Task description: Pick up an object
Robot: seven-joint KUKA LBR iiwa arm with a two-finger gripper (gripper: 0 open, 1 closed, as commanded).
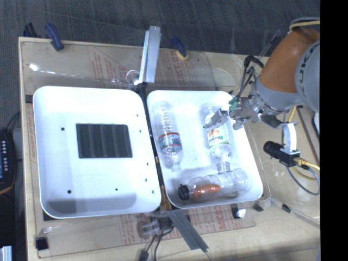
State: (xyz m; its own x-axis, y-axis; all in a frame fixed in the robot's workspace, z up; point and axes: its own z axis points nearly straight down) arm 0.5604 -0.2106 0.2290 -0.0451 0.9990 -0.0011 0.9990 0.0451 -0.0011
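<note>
Clear plastic bottle [218, 136] lies under my gripper [224, 117]; I cannot tell its state, and the round side may slip.

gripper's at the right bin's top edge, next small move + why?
Probably ease the gripper down and slightly forward onto the upright-lying bottle just below it. It sits over that bottle's top end in the right bin, and nothing shows between its jaws. That bottle looks nearest; the left bottle and the sideways bottle lie farther off.
</note>
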